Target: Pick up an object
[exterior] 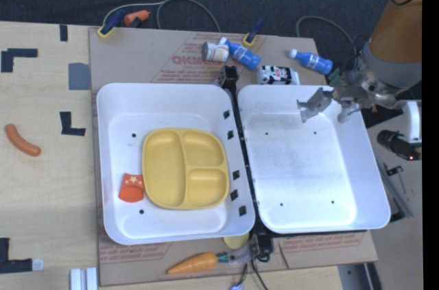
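My gripper (328, 105) hangs spread and empty over the right white bin's (357, 210) far corner, while the yellow divided plastic plate (185, 168) lies well leftward in the left white bin (113, 110).

Two shallow white bins sit side by side: the left bin (110, 145) and the right bin (357, 186). One yellow divided plate (185, 167) and one small orange-red piece (132, 188) lie in the left bin. Two blue bottles: one (244, 55) behind the bins, one (312, 62) further right. One toy carrot (193, 263), one toy sausage (22, 140), one black-and-white carton (277, 75), one small white container (215, 51), two yellow-handled clamps (122, 21) (252, 32)
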Robot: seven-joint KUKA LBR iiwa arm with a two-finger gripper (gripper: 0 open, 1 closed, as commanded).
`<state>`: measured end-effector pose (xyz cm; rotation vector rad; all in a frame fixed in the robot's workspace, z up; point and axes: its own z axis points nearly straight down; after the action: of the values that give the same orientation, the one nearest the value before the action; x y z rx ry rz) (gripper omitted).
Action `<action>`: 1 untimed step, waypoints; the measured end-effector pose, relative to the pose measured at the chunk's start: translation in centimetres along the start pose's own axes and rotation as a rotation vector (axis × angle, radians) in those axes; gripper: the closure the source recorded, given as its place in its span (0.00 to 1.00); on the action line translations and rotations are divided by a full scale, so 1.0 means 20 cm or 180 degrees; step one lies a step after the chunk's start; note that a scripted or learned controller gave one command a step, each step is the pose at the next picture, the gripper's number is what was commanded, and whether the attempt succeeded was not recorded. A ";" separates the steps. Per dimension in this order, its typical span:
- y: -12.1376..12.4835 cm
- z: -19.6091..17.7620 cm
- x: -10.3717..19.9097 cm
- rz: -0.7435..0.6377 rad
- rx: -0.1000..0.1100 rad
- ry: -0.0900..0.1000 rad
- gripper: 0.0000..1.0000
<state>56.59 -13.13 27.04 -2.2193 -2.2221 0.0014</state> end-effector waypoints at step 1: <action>-0.08 0.77 0.10 -0.0001 0.0042 0.0010 0.00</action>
<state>54.97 -11.20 11.65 -2.2108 -2.2142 0.0127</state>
